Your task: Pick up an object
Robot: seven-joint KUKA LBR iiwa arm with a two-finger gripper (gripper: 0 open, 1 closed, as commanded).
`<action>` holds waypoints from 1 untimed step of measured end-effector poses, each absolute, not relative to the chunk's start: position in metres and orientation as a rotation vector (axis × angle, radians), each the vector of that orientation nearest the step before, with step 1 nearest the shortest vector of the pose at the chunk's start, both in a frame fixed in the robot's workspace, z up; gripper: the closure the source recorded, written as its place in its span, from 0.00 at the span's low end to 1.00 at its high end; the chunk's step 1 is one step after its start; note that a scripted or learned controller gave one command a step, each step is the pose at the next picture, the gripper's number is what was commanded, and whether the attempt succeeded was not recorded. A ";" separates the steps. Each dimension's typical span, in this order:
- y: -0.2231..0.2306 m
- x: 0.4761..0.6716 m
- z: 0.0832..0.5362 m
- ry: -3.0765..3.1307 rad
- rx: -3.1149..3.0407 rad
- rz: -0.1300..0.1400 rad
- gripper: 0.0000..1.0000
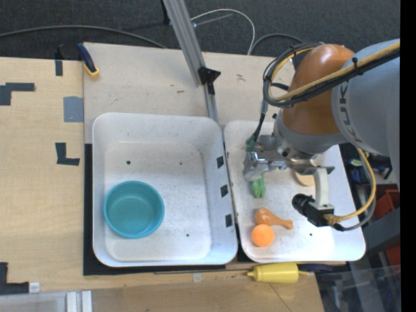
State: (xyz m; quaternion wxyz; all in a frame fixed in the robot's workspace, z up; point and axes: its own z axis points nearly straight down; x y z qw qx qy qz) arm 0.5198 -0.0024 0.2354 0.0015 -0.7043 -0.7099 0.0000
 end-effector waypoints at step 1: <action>0.054 0.520 0.223 -2.226 -2.211 0.004 1.00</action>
